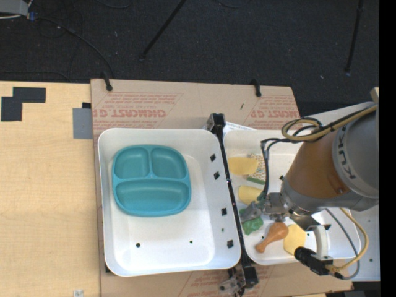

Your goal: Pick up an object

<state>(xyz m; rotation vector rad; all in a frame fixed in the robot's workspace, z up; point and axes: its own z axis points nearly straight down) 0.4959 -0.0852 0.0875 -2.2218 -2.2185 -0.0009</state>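
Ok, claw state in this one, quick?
Claw: cannot be told; low in the right white plastic bin among small yellow and green items.

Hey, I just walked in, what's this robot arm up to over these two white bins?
A grey robot arm with an orange band reaches in from the right over the right-hand white bin, trying to pick something up. Its gripper sits low among small items there: a green piece, yellow pieces and an orange drumstick-shaped toy. Nothing visibly sits in its grasp. The left-hand white bin holds a teal plastic divided plate, untouched.
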